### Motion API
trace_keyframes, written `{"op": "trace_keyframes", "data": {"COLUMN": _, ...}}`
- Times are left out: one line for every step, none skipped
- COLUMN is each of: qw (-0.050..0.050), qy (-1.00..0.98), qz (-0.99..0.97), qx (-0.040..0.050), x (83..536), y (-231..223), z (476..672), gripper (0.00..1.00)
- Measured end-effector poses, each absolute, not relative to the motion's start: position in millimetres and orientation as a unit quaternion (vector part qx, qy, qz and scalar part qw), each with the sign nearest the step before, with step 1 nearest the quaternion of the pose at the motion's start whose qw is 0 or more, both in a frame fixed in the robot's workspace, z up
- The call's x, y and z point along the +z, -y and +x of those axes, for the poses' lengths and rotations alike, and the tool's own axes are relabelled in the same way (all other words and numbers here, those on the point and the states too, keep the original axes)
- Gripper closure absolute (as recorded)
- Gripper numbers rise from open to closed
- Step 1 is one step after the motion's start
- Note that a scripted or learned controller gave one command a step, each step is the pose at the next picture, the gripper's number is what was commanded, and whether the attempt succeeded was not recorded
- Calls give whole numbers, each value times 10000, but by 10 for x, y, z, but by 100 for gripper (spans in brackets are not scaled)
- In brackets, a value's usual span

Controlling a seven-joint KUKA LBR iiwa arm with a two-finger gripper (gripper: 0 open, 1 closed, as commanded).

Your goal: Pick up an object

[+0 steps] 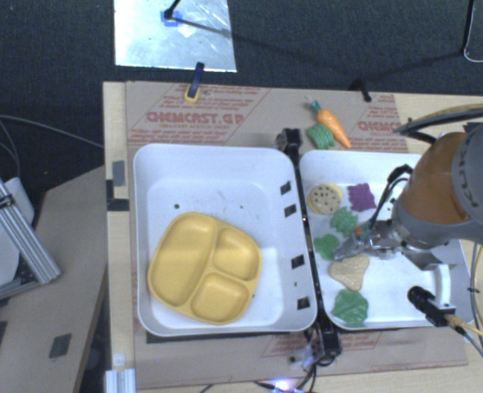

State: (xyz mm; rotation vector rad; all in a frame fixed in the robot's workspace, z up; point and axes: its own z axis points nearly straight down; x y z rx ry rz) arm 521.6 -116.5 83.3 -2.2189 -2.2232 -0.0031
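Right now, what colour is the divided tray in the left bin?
Yellow: the tray shows plainly in the camera view.

You've got a yellow divided plate (205, 277) sitting in the left bin (217, 158), a toy carrot (333, 123) up on the cardboard (225, 115), and a shiny foil sheet (174, 23) behind it.
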Motion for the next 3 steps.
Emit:
{"op": "trace_keyframes", "data": {"qw": -40, "qy": 7069, "qz": -7073, "qx": -30, "x": 870, "y": 1139, "z": 4887, "gripper": 0}}
{"op": "trace_keyframes", "data": {"qw": -11, "qy": 7075, "qz": -7067, "qx": -26, "x": 867, "y": 1403, "z": 4985, "gripper": 0}}
{"op": "trace_keyframes", "data": {"qw": -52, "qy": 7068, "qz": -7074, "qx": -25, "x": 870, "y": 1311, "z": 4894, "gripper": 0}}
